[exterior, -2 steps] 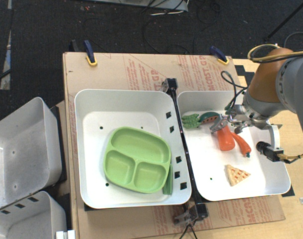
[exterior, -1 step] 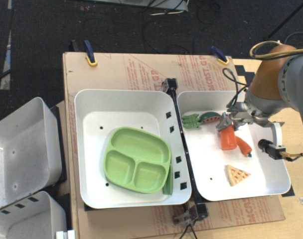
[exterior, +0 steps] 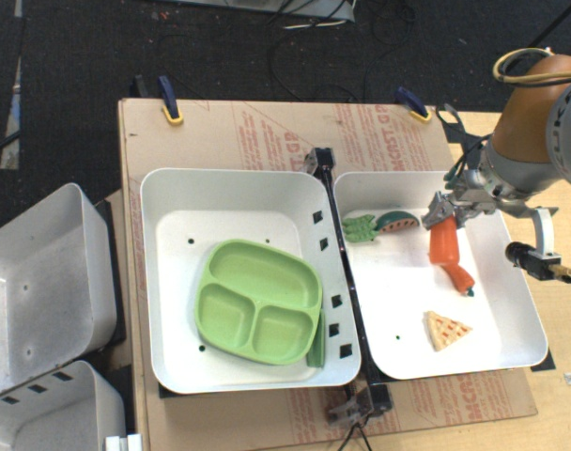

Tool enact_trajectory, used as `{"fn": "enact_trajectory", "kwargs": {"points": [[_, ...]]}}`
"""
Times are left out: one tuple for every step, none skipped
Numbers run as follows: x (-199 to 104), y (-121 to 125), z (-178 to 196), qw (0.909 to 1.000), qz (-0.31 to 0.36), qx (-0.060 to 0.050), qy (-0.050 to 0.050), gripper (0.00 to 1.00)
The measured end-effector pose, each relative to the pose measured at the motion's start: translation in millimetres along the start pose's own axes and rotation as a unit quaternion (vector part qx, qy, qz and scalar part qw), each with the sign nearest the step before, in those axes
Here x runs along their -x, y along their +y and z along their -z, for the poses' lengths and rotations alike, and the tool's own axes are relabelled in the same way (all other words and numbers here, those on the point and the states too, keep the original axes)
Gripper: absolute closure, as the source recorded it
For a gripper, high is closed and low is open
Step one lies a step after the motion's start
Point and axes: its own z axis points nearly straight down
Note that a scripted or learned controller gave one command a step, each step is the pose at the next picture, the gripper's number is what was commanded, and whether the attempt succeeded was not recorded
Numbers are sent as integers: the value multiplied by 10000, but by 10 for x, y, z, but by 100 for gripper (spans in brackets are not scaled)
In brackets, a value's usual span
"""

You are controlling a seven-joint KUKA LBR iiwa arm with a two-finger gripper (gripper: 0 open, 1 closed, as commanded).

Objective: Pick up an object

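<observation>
Gripper (exterior: 447,216) above tapered orange carrot (exterior: 447,252)

Hand (exterior: 447,216) over right bin (exterior: 511,346), orange carrot (exterior: 446,247) hanging from its fingers (tip tilted down-right). Pizza slice (exterior: 446,330) and watermelon slice (exterior: 396,221) lie apart. Green tray (exterior: 257,301) in left bin (exterior: 173,205).

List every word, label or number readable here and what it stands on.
Red print on the cardboard sheet under the bins: upside down and too blurred to read.
No readable text on the green tray, the toy food or the arm.
</observation>
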Motion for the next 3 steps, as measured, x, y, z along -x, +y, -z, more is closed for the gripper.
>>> {"fn": "enact_trajectory", "kwargs": {"points": [[-40, 116, 535, 10000, 7, 7, 0, 100], [-39, 129, 819, 10000, 3, -7, 4, 100], [-526, 152, 852, 10000, 25, -31, 20, 100]]}}
